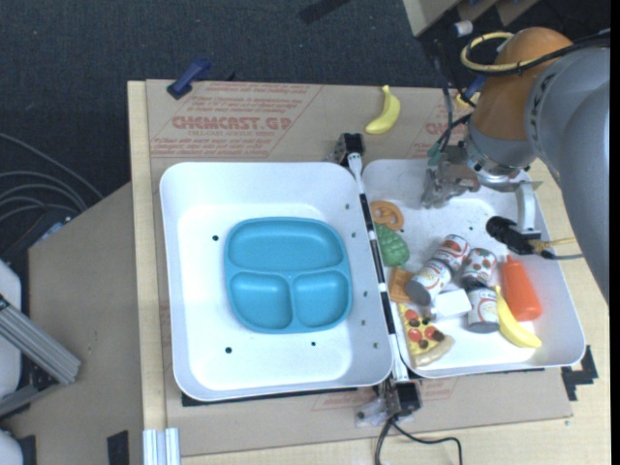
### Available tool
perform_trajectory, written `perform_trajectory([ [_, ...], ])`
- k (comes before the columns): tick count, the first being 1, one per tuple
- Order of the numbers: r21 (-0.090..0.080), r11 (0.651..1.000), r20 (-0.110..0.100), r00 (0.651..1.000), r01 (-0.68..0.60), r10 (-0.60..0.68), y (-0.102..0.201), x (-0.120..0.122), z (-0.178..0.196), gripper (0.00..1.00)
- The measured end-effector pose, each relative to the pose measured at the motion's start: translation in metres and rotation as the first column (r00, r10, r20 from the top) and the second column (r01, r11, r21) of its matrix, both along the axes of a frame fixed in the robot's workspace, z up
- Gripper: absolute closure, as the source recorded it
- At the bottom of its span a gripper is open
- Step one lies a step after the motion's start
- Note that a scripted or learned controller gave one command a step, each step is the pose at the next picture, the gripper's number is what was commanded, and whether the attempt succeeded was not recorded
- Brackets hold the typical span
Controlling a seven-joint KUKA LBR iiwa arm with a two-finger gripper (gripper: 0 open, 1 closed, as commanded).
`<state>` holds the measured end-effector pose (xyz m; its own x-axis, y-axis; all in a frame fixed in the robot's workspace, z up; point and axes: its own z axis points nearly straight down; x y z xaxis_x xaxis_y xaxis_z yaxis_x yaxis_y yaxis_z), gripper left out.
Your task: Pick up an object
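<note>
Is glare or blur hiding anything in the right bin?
Camera view: even light, no strong glare on the right bin; soft focus blurs can labels; the pincer is dark and small, and the arm looms large near the lens.

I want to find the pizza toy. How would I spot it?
Look in the right-hand white bin, at its near left corner. The flat pizza slice with red toppings lies there, just below the small white block. It's the only triangular, spotted piece.
</note>
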<state>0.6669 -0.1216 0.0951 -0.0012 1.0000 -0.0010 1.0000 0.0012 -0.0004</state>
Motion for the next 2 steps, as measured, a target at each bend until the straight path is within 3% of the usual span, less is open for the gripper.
perform_trajectory([
  [1,0.000,1.000,0.000,1.000,0.000,0.000,0.000,0.000,0.000,0.00],
  [2,0.001,1.000,-0.001,1.000,0.002,-0.002,-0.009,-0.001,-0.010,0.00],
])
